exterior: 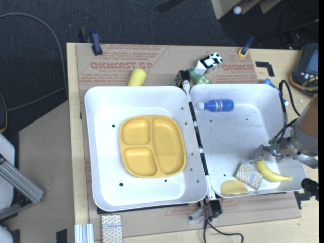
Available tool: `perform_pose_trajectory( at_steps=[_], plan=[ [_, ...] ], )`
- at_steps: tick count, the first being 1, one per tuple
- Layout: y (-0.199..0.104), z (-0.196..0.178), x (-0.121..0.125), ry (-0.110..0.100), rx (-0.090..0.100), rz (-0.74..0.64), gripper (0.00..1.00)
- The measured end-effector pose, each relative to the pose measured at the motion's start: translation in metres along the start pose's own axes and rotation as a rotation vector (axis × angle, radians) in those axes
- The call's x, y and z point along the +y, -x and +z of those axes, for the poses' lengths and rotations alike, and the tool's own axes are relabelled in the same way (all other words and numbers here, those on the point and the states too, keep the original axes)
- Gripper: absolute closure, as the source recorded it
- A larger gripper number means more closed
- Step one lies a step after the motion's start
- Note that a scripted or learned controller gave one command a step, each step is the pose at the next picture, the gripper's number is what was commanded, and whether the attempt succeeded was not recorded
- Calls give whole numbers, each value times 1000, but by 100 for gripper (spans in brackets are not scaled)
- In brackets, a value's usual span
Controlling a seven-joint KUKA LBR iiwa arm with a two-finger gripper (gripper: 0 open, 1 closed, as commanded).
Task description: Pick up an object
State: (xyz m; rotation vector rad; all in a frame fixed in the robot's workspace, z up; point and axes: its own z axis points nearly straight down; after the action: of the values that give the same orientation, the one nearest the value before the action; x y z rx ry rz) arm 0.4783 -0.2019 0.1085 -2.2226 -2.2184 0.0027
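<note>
In the right bin (238, 130), a yellow banana (271, 171) lies near the front right corner. Beside it are a small patterned packet (249, 175) and a pale yellow rounded piece (233, 187) at the front wall. A blue bottle (217, 106) lies on its side at the back of that bin. My gripper (272, 152) hangs low at the bin's right side, just above the banana's upper end. Nothing is seen held in it.
The left bin (101, 135) holds a yellow divided plate (152, 146). Behind the bins on the bench sit a yellow object (136, 77), a black-and-white toy (210, 62) and a green item (199, 78). A packet (111, 227) lies at the bench front.
</note>
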Motion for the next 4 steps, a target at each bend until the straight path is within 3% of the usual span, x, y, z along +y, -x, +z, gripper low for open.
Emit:
perform_pose_trajectory(
  at_steps=[1, 2, 3, 4],
  plan=[
    [-1, -10, 1, 3, 0, -1, 100],
    [-1, -10, 1, 2, 0, -1, 0],
    [-48, 24, 9, 0, 2, -3, 0],
    [1, 24, 30, 4, -2, -1, 0]
  ],
)
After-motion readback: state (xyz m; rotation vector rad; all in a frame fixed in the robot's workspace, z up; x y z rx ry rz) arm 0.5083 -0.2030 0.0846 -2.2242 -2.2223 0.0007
